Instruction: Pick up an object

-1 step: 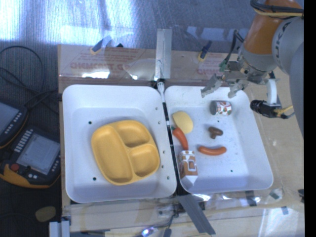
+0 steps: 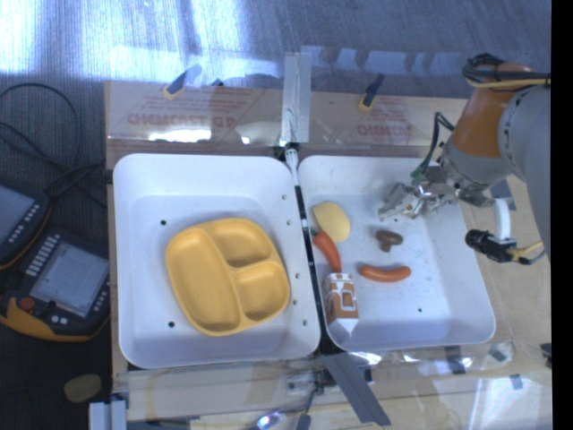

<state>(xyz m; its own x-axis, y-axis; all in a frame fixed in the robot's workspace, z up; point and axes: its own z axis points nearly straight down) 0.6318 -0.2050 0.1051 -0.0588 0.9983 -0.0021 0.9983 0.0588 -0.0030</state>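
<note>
Two shallow white bins are sitting side by side on the bench. The left bin [image 2: 134, 240] is holding a yellow divided tray [image 2: 226, 273], which is lying tilted, with one long compartment toward the left and two smaller ones toward the right.

The right bin [image 2: 457, 316] is holding the loose objects. A pale yellow rounded piece [image 2: 332, 219] is lying near the bin's left wall, and an orange carrot-like piece [image 2: 327, 251] is lying just below it, slanting down and to the right, the two touching or nearly so. A small orange-and-white carton [image 2: 342, 296] is resting near the lower left corner of that bin. A small brown lump [image 2: 389, 237] is lying near the bin's middle, and an orange sausage-shaped piece [image 2: 384, 273] is lying just below it, apart from it.

The grey arm [image 2: 528, 141] (orange band above the wrist) is reaching in from the right, and its gripper [image 2: 400, 202] is hovering over the upper part of the right bin, above and slightly right of the brown lump. Nothing is showing between its tips; whether they are spread or closed cannot be told at this size. A handheld control pendant [image 2: 54, 280] is lying on the floor left of the bench.
</note>
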